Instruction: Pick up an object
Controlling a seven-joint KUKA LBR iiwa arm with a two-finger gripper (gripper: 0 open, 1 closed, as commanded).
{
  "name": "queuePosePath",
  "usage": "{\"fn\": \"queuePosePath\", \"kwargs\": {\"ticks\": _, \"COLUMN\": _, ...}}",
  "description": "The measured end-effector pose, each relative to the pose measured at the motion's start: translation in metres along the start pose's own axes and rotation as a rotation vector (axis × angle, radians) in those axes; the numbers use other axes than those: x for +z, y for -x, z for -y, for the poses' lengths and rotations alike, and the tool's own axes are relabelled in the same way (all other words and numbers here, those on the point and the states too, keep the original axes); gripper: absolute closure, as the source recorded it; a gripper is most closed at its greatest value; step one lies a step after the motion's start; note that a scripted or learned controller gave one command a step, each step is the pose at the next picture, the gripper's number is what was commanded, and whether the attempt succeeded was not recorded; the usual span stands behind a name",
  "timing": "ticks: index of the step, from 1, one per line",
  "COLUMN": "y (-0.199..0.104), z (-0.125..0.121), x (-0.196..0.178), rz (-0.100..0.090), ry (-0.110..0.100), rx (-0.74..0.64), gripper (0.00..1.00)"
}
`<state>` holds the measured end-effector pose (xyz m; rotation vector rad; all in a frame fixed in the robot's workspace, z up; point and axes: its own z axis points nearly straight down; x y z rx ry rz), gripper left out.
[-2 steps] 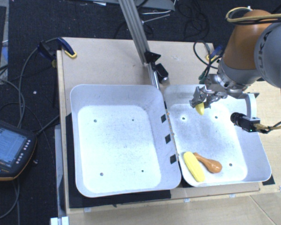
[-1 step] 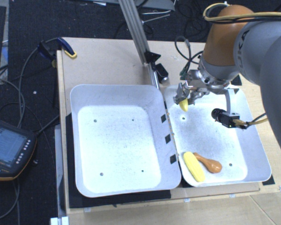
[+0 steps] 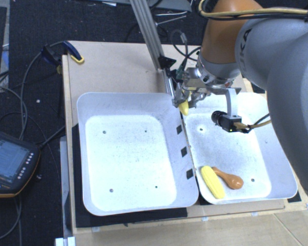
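two items lie low in the right bin [image 3: 256, 137]: corn [image 3: 213, 181], brown gourd [image 3: 230, 179]. your gripper [image 3: 186, 102] pinches something yellow; raise it slowly.

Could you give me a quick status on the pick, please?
Gripper raised over right bin's far-left corner, small yellow item at its tip. Corn and brown gourd lying near front edge, touching. Nothing blocking.
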<state>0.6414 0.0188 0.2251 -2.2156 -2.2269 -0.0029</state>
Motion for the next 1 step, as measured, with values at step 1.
{"fn": "queuePosePath", "kwargs": {"ticks": 1, "y": -0.0527, "z": -0.0041, "x": 0.0044, "rz": 0.000, "ry": -0.002, "rx": 0.001, "gripper": 1.00}}
